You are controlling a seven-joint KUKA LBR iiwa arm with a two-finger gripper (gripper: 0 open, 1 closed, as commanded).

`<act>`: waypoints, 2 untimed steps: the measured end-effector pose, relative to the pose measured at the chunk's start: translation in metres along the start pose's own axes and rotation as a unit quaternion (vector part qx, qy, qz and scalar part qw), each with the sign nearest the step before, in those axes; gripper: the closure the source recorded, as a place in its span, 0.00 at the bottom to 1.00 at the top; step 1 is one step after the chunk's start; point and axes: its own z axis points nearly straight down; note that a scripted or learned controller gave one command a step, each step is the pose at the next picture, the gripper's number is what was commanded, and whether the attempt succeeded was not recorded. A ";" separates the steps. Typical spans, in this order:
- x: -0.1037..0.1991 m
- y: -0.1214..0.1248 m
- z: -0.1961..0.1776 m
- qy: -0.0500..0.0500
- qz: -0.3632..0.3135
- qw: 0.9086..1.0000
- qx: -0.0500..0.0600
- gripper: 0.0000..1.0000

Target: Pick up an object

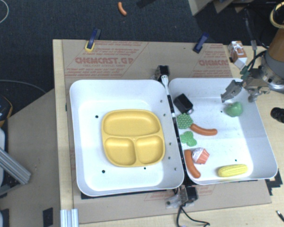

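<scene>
You are at the approach step: the gripper (240,91) hangs over the far part of the right bin (261,141), and just below and beside it lies a small green object (235,109), the nearest candidate to pick. Nothing is between the fingers now. They look spread apart, one finger (229,91) on the left and the other near the wrist side, but the view is small and slanted there, so take this as probable only.

To do this step well, bring the gripper so that the green object sits in the middle between the two fingers, not under one of them. It seems rounded and low, so I think it can slip or roll away if one finger touches first. Go down until the fingertips are close to the bin floor, then close. Keep away from the far wall of the bin, which is near.

Other things in this bin are well apart from the green one: a black block (183,102) near the divider, two green leafy pieces (185,128), an orange sausage (204,131), a second sausage (192,164) touching a red and white piece (200,155), and a yellow corn (233,170) at the near edge. The left bin (85,126) holds a yellow divided tray (132,137).

The arm (279,56) enters from the right edge, the wrist bent down and toward the left, so the fingers point to the bin at a slant.
</scene>
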 end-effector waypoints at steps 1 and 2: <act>-0.002 -0.002 0.064 0.001 0.000 1.000 0.004 0.00; -0.009 0.004 0.116 0.001 0.000 1.000 0.004 0.00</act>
